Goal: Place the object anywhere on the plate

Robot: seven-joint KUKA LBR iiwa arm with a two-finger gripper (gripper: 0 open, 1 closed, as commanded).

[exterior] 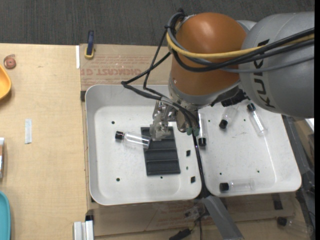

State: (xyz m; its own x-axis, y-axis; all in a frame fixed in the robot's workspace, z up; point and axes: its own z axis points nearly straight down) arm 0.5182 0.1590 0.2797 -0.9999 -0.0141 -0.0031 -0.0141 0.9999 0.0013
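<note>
Centrally, clear vial point(133, 139) with black cap, lying beside ridged black plate point(162, 156), claw point(161, 129) above, grip unclear

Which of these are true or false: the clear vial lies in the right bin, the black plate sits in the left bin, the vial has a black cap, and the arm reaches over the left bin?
1. The clear vial lies in the right bin. False: it lies in the left bin.
2. The black plate sits in the left bin. True.
3. The vial has a black cap. True.
4. The gripper hangs over the right bin. False: it is over the left bin, at the plate's upper end.
</note>
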